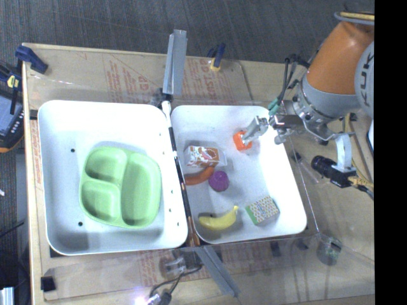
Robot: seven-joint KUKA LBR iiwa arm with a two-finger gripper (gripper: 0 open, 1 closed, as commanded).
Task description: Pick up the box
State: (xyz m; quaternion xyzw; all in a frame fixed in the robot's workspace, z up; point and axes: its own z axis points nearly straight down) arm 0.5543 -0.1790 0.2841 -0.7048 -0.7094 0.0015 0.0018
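A wooden bench [114,75] carries two white bins, and the right bin [289,170] holds all the small things. Nearest, at the lower edge of this bin, lies a banana [219,219], and just beside it to the right the box [262,210], green with a dotted pattern, lying tilted. Higher up are a purple ball [219,180], a sausage [197,176] and a printed packet [202,155]. In the upper right of the bin the gripper [251,134] stands at an orange object [241,141]; whether it is clenched I cannot tell. I judge the risk is that it grasps this orange thing instead, because the box is well apart, near the bin wall.
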